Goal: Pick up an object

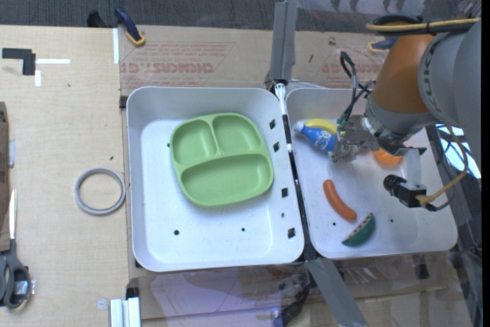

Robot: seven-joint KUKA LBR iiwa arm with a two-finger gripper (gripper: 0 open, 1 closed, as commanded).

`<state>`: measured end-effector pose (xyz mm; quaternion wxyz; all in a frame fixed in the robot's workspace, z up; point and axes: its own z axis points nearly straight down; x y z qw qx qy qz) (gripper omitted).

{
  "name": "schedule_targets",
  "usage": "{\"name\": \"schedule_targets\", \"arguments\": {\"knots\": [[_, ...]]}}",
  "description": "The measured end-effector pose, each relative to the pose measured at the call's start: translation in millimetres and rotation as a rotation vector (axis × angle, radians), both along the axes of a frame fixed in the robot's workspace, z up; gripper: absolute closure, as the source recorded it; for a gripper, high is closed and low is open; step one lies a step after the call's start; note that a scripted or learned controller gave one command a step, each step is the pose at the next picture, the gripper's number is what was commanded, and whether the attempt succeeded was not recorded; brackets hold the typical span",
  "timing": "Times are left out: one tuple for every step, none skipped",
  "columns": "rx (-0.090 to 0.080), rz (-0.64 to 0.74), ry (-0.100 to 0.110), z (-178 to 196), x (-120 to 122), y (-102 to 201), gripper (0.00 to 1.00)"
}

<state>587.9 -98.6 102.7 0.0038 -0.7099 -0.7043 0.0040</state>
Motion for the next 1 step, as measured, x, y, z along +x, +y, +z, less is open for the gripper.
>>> {"name": "schedule_targets", "arguments": {"knots": [[0.000,0.000,0.000,0.1,0.0,0.1,0.00]]}}
